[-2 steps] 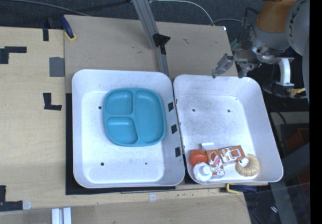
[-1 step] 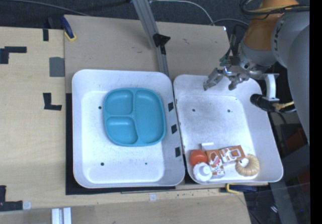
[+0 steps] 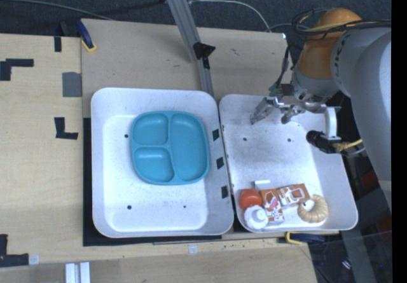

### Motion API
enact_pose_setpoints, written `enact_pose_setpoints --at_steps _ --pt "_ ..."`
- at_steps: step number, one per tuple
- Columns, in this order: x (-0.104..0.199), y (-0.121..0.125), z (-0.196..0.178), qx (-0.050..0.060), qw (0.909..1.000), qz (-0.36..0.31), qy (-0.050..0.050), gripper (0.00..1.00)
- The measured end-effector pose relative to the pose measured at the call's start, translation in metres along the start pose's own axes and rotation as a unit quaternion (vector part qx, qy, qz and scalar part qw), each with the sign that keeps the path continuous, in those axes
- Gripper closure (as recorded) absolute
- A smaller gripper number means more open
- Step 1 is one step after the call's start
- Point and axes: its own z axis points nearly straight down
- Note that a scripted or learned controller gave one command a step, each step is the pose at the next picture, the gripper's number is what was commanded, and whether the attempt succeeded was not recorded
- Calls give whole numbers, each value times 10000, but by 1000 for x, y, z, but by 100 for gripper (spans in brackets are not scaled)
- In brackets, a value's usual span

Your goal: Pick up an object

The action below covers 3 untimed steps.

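stage: early, nothing lifted | end effector (image 3: 272,114): fingers spread apart, holding nothing, over right bin's (image 3: 331,167) far end | objects: red-white packet (image 3: 284,201), bagel-like ring (image 3: 313,209), white bottle (image 3: 256,217) at near edge, well apart | left: approach, grasp, lift

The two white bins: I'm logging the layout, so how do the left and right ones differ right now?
The left bin holds one large thing, a blue divided plate lying flat near its middle; the right bin holds several small things clustered at its near edge: an orange-and-white bottle, a printed packet and a tan ring. The tool hangs over the right bin's far end, not the left bin. Both are shallow and white.
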Motion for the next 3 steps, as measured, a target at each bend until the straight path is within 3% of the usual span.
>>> enact_pose_setpoints --at_steps 1,3 --pt "1 1 -13 -18 10000 -8 0 100" --pt "5 -16 -126 -52 10000 6 0 100"
